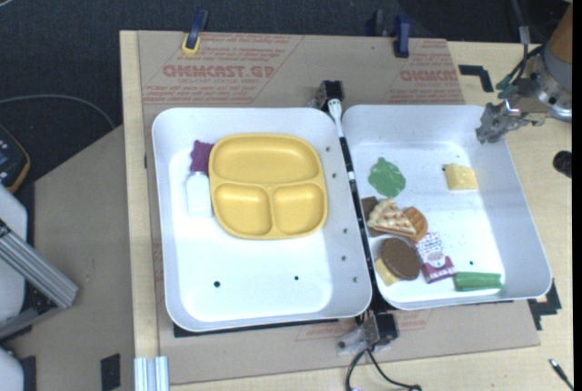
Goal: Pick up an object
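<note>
Yellow cheese block (461, 177) lies in your right bin (523, 198), nearest your hand (492, 127), with leaf, waffle and cookie farther off. Hand's grip: cannot tell. Left bin (173, 198) holds a yellow tray (268, 185).

Red "CHEMCAST GP" print repeated on brown board (273, 57).

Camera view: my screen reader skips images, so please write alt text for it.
A gripper hovers at the right bin's far right corner, above scattered toy food. The left bin bears a yellow divided tray.
</note>
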Action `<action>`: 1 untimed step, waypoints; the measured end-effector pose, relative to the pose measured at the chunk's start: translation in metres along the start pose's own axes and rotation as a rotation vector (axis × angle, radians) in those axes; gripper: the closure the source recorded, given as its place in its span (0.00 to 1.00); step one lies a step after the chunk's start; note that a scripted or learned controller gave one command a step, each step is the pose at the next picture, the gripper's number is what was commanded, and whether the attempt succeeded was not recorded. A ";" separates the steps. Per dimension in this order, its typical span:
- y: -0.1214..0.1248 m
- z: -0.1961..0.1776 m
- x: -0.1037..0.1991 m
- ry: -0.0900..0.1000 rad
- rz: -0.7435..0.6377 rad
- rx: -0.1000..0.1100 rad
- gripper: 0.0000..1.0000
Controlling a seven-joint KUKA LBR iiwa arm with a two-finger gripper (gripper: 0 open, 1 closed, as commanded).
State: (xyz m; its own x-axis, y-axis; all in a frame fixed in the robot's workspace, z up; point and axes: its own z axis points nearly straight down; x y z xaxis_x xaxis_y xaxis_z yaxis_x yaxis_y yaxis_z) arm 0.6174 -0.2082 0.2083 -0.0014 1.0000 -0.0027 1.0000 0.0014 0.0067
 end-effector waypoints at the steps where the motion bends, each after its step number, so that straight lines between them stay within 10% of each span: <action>1: 0.001 -0.018 0.000 0.000 0.000 0.001 1.00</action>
State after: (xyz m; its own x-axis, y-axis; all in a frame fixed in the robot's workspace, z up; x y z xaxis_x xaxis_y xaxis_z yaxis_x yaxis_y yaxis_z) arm 0.6185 -0.2084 0.2266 -0.0015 1.0000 -0.0023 1.0000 0.0015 0.0053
